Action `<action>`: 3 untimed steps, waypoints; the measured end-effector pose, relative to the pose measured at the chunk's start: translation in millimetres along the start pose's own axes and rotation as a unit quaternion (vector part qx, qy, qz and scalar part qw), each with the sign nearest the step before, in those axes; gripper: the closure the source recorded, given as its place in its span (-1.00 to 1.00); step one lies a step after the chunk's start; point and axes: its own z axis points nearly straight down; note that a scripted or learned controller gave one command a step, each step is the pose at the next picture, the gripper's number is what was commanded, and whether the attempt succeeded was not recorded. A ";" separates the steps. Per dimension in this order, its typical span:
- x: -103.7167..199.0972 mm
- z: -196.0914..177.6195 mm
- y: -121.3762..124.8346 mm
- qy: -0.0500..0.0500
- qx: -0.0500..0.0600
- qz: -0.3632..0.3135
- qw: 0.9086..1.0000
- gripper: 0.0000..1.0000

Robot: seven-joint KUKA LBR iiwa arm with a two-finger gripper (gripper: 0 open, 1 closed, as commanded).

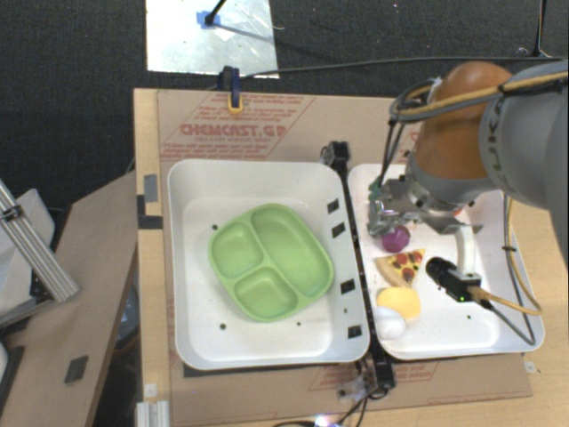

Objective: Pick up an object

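Right white bin: your gripper hangs over a purple ball, grip impossible to tell. Probably light, slick; pinch its middle.

A lettered cardboard sheet lies on dark, perhaps fabric, ground.

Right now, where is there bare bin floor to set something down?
Left bin: bare floor rings the green plate, narrowest by the divider. Right bin: bare at its front right corner. Crowded along its left wall, where purple piece, pizza slice and yellow piece cluster near the gripper.
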 end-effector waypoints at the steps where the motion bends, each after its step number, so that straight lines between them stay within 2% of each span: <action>1: 50.8 -18.8 -13.6 0.000 -0.001 0.000 1.000 1.00; 2: 92.9 -17.5 -28.0 0.000 0.000 0.000 1.000 1.00; 3: 114.4 -22.1 -51.8 0.000 0.000 0.000 1.000 1.00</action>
